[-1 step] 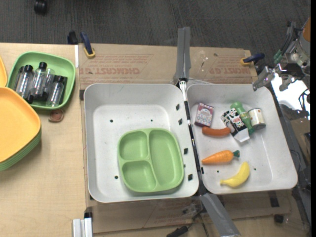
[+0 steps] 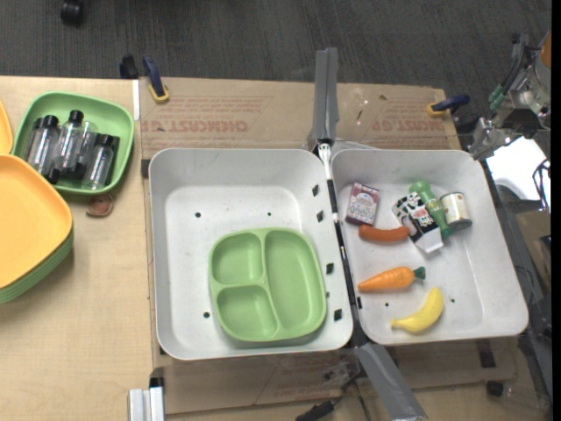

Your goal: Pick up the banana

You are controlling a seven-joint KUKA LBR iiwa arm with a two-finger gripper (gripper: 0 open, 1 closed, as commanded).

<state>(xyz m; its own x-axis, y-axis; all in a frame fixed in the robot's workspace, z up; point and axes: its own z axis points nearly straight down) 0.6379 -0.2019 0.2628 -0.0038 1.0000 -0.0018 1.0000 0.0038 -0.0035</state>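
Note:
The yellow banana (image 2: 420, 313) lies in the front part of the right white bin (image 2: 500, 261), near its front wall, curving up to the right. My gripper (image 2: 507, 112) is at the view's upper right, outside the bin beyond its far right corner, well away from the banana. Nothing is visibly held in it.
An orange carrot (image 2: 390, 278) lies just behind the banana. Further back are a red pepper (image 2: 383, 232), a small box (image 2: 363, 204), a cow-patterned carton (image 2: 419, 217) and a can (image 2: 455, 210). The left bin (image 2: 175, 235) holds a green divided plate (image 2: 267, 284). A green tray of bottles (image 2: 74, 143) and orange plates (image 2: 31, 226) sit far left.

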